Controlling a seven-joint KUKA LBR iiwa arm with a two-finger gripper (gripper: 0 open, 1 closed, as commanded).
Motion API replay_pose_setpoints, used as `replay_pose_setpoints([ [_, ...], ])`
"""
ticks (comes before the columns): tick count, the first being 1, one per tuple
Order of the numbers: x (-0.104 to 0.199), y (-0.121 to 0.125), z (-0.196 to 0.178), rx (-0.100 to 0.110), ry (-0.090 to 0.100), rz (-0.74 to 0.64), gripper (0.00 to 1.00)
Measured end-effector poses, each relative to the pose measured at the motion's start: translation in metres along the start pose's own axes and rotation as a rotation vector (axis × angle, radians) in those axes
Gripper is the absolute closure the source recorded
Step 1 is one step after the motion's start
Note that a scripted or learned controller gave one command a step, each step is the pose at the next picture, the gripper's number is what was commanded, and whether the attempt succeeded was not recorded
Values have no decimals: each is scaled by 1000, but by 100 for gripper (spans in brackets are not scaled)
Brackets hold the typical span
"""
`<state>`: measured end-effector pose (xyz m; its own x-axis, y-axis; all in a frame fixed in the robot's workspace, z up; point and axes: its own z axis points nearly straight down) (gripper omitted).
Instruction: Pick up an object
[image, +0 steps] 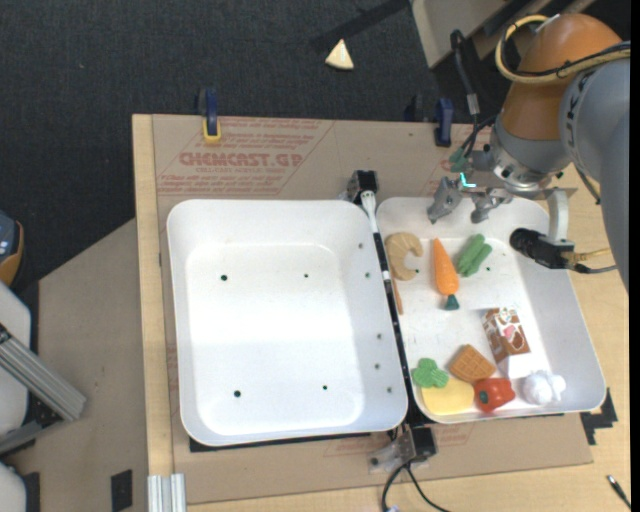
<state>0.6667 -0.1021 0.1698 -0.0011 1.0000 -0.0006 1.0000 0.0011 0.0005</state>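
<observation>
Lying nearest, a red pepper (492, 393) is overlapping a yellow slab (447, 399) in the right bin (575, 330), hiding part of it. Further up from the pepper, an orange carrot (445, 267) is resting. Beyond the carrot, the hand (465, 206) is hovering, fingers spread, gripping nothing.

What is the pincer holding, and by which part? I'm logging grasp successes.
Nothing: the pincer hangs open above the right bin's far edge, with no object between its fingers.
</observation>
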Motion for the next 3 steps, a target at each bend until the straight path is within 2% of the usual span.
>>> replay_pose_setpoints([
  [1, 4, -23, 86, 0, -3, 5, 0],
  [2, 4, -21, 72, -6, -3, 3, 100],
  [3, 85, -77, -20, 0, 5, -5, 100],
])
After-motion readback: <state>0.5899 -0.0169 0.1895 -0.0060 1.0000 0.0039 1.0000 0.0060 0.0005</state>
